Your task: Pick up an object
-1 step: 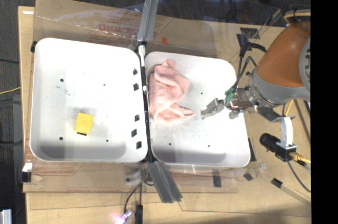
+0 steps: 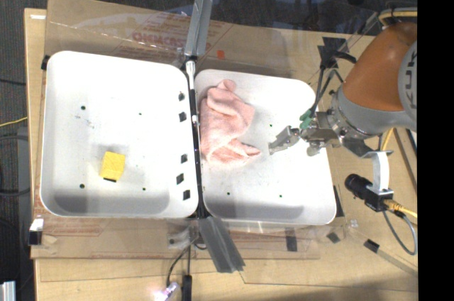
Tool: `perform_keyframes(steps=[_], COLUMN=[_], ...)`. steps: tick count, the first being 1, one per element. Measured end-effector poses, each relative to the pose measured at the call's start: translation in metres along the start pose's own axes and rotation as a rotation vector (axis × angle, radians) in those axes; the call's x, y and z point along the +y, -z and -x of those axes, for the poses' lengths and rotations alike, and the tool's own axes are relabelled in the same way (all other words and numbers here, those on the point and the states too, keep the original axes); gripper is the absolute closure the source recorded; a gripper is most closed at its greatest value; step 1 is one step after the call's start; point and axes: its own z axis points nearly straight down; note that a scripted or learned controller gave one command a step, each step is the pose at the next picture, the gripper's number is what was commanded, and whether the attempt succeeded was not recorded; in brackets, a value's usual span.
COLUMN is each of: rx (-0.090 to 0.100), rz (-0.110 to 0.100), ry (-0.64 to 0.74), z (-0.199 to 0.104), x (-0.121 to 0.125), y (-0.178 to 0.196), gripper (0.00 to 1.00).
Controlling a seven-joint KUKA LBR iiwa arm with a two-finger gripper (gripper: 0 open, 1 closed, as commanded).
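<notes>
A small yellow block (image 2: 113, 165) is seen lying in the left bin (image 2: 64, 83), toward its lower left. A crumpled pink cloth (image 2: 223, 123) is spread against the left wall of the right bin (image 2: 312, 204). The gripper (image 2: 278, 143) is held just right of the cloth, apart from it, with nothing between its fingers; how wide it is parted cannot be told.

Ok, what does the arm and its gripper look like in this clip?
The arm has a broad orange band with grey sections on either side and part of dark lettering at its right side. Its gripper is small, silver-grey metal, with a green part just behind it. Thin dark cables run near the wrist.
</notes>
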Motion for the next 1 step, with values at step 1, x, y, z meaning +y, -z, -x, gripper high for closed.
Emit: perform_keyframes(steps=[1], rx=[0.000], rz=[0.000], ry=[0.000], z=[0.0000], x=[0.0000], y=[0.0000], gripper=[0.00])
